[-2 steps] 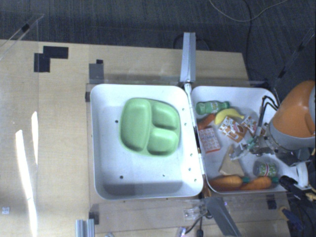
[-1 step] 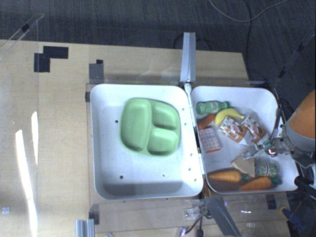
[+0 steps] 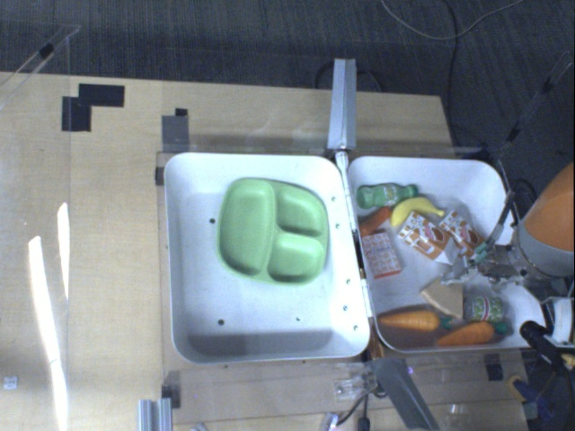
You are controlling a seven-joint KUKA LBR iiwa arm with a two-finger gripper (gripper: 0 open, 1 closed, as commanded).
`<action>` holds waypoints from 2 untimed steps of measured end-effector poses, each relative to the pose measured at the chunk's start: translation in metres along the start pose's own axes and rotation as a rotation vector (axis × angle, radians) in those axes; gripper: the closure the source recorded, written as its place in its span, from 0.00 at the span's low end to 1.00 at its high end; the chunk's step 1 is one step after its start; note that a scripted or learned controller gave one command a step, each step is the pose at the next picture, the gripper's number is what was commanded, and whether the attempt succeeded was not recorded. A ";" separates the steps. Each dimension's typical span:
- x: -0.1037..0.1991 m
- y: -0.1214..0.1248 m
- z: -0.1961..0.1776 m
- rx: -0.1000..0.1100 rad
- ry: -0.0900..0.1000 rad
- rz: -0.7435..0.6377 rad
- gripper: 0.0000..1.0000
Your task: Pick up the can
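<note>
Pincer (image 3: 474,266), finger state not discernible, poised just above can (image 3: 486,308); carrots (image 3: 467,334) touching the can could foul or deflect a grasp.

Carrots (image 3: 438,327) and a wedge (image 3: 442,295) crowd the can (image 3: 485,309); open room lies above it.

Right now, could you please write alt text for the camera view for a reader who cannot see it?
The arm's gripper hovers in the right bin above a small can with a green label, among carrots, a banana, a green bottle and snack packets. The left bin holds a green divided tray.
</note>
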State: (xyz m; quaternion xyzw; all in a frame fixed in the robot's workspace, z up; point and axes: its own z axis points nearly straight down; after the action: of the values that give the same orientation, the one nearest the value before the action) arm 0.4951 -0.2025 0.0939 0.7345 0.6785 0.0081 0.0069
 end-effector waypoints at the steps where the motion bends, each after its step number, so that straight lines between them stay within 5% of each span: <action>1: 0.001 0.000 0.000 -0.005 -0.008 -0.066 0.00; 2: 0.001 0.000 0.000 -0.004 -0.005 -0.047 0.00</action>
State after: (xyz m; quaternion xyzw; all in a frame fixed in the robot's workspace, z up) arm 0.4953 -0.2019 0.0939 0.7183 0.6957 0.0075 0.0104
